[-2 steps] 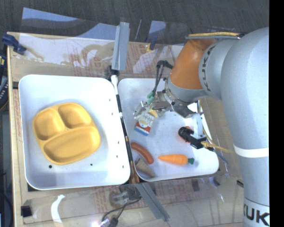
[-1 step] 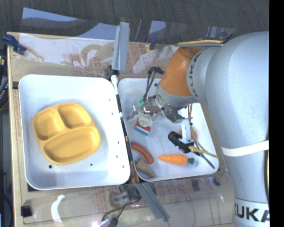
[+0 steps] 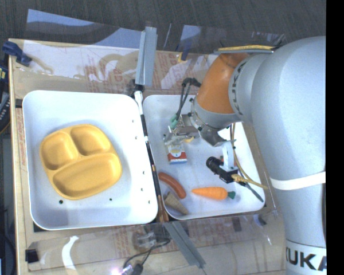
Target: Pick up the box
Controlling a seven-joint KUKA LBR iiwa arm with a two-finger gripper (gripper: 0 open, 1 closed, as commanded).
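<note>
Claw: the claw (image 3: 178,137) hangs low in the right bin (image 3: 160,118), in its rear-left part, directly above the box; how far it is open cannot be told from this slant, and no object is seen gripped in it.
Arm: the grey arm (image 3: 289,125) enters from the right and covers the bin's right rim; its orange band (image 3: 218,87) sits above the bin's far edge.
Box: the small box (image 3: 177,156), printed in red, white and blue, lies on the floor of the right bin, left of centre, just under the claw; whether the two touch cannot be told.
Sausage: a reddish sausage (image 3: 172,185) lies near the left wall, nearer the camera than the box and apart from it.
Carrot: an orange toy carrot (image 3: 211,193) with a green end lies along the near wall, just right of the sausage.
Brown piece: a small brown wedge-like object (image 3: 175,205) rests in the near-left corner; its kind is unclear.
Left bin: the left bin (image 3: 46,110) holds a yellow divided plate (image 3: 80,160), lying flat at left of centre.
Bench: the bench (image 3: 74,67) carries both bins side by side, their inner rims touching.
</note>
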